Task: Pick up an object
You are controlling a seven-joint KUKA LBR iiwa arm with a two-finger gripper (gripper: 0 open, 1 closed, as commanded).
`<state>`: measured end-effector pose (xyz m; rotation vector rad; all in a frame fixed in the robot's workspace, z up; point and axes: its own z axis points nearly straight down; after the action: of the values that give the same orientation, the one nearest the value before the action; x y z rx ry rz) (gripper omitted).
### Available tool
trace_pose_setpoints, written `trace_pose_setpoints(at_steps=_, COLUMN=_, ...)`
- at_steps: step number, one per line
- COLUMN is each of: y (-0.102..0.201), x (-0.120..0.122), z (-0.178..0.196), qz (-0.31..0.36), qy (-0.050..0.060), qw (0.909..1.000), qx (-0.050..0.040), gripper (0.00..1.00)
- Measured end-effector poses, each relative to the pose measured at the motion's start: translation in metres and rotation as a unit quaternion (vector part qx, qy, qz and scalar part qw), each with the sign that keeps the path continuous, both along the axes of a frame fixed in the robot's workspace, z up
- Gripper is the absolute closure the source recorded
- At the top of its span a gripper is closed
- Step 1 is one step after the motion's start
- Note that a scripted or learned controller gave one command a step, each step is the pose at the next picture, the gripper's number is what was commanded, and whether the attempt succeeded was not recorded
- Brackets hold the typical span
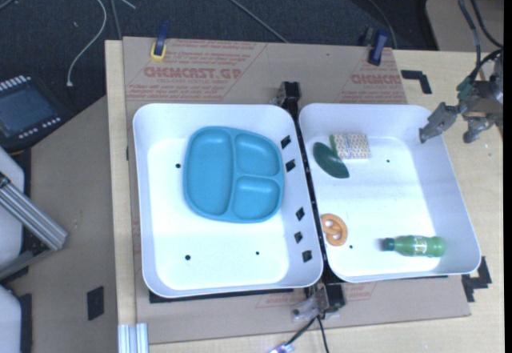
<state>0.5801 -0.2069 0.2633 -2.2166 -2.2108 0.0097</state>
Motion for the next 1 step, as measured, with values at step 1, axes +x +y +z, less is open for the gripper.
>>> trace_pose_setpoints(at_steps=1, y=0.0006, x=0.0023, z=0.0066, qz=0.002, qy=-0.006, qw=1.0, qx=-0.0015, gripper=0.0)
